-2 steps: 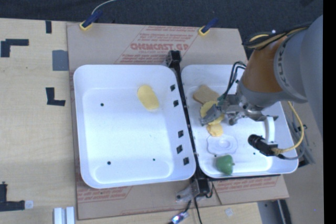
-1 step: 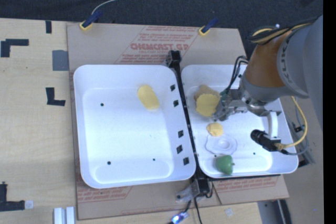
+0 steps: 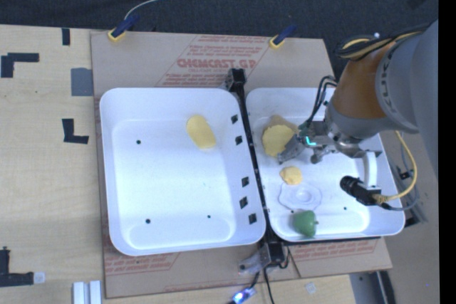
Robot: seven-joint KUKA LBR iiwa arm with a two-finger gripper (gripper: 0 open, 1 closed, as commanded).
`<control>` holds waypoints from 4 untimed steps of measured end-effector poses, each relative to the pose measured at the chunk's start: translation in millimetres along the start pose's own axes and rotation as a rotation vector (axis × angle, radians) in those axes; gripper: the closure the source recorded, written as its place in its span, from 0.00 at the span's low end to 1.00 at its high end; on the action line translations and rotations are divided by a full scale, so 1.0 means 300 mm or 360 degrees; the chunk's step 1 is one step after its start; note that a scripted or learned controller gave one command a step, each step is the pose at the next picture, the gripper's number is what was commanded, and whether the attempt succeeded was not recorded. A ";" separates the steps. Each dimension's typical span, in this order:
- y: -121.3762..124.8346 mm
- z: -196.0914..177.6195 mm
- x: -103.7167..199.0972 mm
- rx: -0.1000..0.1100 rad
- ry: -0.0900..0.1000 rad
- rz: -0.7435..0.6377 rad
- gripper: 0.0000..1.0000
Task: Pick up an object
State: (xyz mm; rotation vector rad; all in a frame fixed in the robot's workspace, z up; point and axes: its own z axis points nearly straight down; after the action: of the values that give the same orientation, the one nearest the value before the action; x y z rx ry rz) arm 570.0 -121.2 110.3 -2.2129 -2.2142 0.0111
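Observation:
In the right bin (image 3: pixel 370 224) lie a large yellow lump (image 3: pixel 276 138), a small yellow piece (image 3: pixel 291 174), a white fried-egg-like piece (image 3: pixel 299 195) and a green object (image 3: pixel 306 223). A yellow oval object (image 3: pixel 201 132) lies in the left bin (image 3: pixel 128 174). My gripper (image 3: pixel 298 149) hangs low in the right bin, just right of the large yellow lump and above the small yellow piece. Its dark fingers (image 3: pixel 291 150) touch or nearly touch the lump's lower right side. The view does not reveal whether anything sits between them.
A black divider with clips (image 3: pixel 244 153) runs between the two bins. The bins rest on a cardboard sheet (image 3: pixel 214 60) held by blue and yellow clamps (image 3: pixel 122 26). A yellow and black cable loop (image 3: pixel 370 192) hangs from the wrist over the right bin's right side.

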 end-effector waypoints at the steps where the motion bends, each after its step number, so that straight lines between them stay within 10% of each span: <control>1: 0.106 0.096 0.068 -0.0012 -0.0005 -0.0004 0.00; 2: 0.110 0.050 0.065 -0.0014 0.0002 -0.0002 1.00; 3: 0.013 -0.253 0.370 -0.0023 -0.0001 -0.0013 1.00; 4: -0.306 -0.254 0.481 0.0001 -0.0003 -0.0002 1.00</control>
State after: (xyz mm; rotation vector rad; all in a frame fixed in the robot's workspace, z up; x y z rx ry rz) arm 479.0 22.8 188.0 -2.2119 -2.2165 0.0136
